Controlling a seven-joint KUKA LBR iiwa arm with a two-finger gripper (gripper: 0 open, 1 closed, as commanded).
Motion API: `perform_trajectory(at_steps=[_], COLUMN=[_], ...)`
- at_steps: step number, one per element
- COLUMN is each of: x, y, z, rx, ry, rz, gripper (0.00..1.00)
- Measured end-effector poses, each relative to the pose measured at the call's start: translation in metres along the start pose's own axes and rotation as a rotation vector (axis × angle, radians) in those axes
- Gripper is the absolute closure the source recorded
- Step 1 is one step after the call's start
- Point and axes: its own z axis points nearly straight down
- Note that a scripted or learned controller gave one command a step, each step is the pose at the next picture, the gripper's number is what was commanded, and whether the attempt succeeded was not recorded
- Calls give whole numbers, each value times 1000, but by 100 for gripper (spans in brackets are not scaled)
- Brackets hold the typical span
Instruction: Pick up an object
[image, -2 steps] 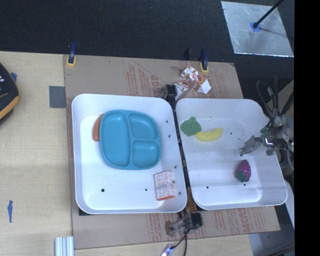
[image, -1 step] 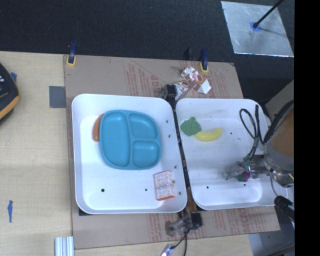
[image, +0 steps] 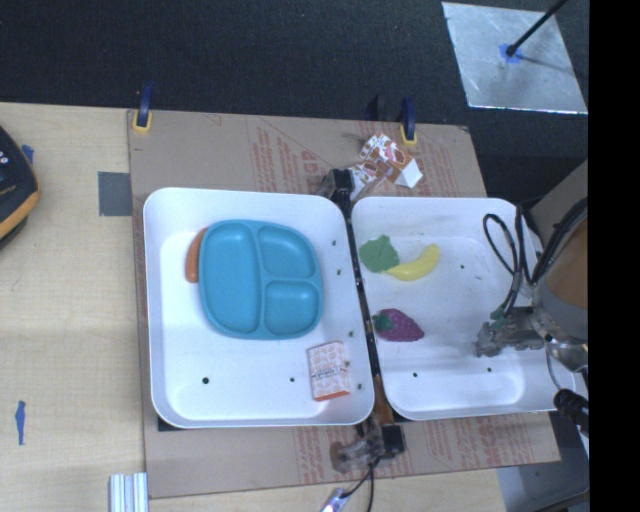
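Banana (image: 415, 264) lies mid-bin, jaws (image: 492, 340) near right bin's (image: 450, 400) right edge.

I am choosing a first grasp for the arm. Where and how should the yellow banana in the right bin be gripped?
Grip the yellow banana across its narrow middle, coming straight down from above. It lies flat and curved on the right bin floor, so its width suits two fingers. Its left end is close to the green toy, so the middle is probably safer. The gripper is near the bin's right side.
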Motion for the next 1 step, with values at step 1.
perform_trajectory(at_steps=[1], x=[120], y=[60], z=[-77], rx=[-4], ry=[2], rz=[4], gripper=[100])
